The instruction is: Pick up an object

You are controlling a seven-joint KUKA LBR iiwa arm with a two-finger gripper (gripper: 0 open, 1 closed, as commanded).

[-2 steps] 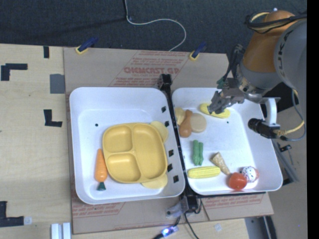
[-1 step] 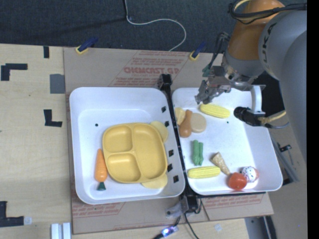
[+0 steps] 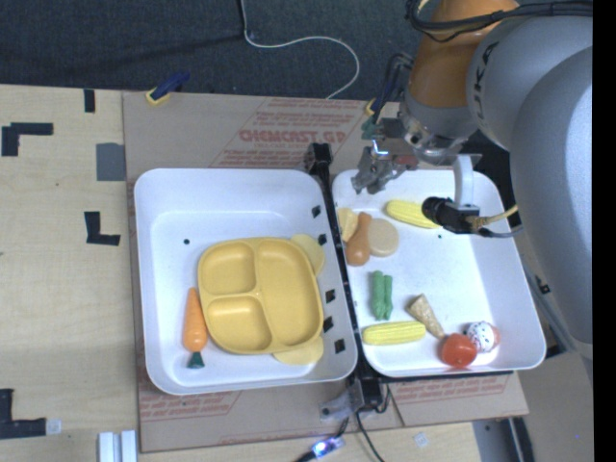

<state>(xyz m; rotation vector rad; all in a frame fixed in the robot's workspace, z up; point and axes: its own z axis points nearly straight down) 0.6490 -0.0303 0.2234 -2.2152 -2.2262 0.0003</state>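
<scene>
One hand: hand [image 3: 371, 179] hangs over the far-left corner of the right bin [image 3: 500, 354], fingers pointing down; how far apart they stand, cannot tell; nothing seen between them.
Nearest thing: corn cob [image 3: 411, 214], just right of and nearer the camera than the hand.
Long axis: cob lies slantwise, left-far to right-near.
Also close: pale round food pieces [image 3: 371, 237], just camera-side of the hand.
</scene>
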